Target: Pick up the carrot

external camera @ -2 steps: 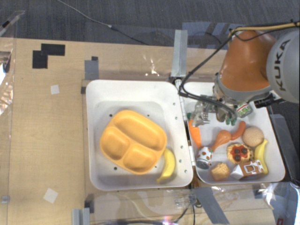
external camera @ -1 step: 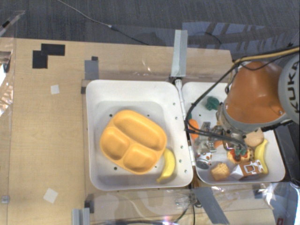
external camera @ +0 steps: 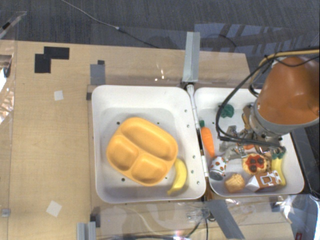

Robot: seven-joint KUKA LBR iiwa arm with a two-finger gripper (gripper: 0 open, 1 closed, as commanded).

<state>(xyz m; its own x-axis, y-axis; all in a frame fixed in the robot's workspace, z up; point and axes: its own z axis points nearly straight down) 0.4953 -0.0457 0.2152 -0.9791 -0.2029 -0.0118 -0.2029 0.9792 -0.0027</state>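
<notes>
Carrot [external camera: 207, 141] lay in the right bin [external camera: 210, 104], against that bin's left wall, just left of the gripper [external camera: 239, 146] and apart from it; orange, tapered, smooth, green stub at its far end, nothing gripping it.

Largest to smallest. Bench [external camera: 45, 149] was pale wood-grain board, flat, spreading well left of the gripper. Left bin [external camera: 135, 96] was shallow white plastic, rounded corners, matte, beside the right bin and left of the gripper. Right bin was the same shape, lying under the gripper. Arm [external camera: 290, 91] came in from the right, orange glossy dome-like band over a grey wrist, black cables looping beside it, just right of and above the gripper. Tray [external camera: 142, 150] was yellow, smooth, rounded-square with three compartments, set at a tilt in the left bin, well left of the gripper. Gripper was grey metal hardware hanging low over the right bin's middle; how far its fingers stood apart could not be told, nothing seen between them. Banana [external camera: 178, 176] was yellow, curved, smooth, at the left bin's near right corner, left of and nearer the camera than the gripper. Small toy foods sat just below the gripper on the near side: a red-and-brown patterned piece [external camera: 256, 163], a tan lumpy piece [external camera: 234, 183], a white-and-dark rounded piece [external camera: 218, 167]. A small green piece [external camera: 227, 111] sat beyond the gripper.
</notes>
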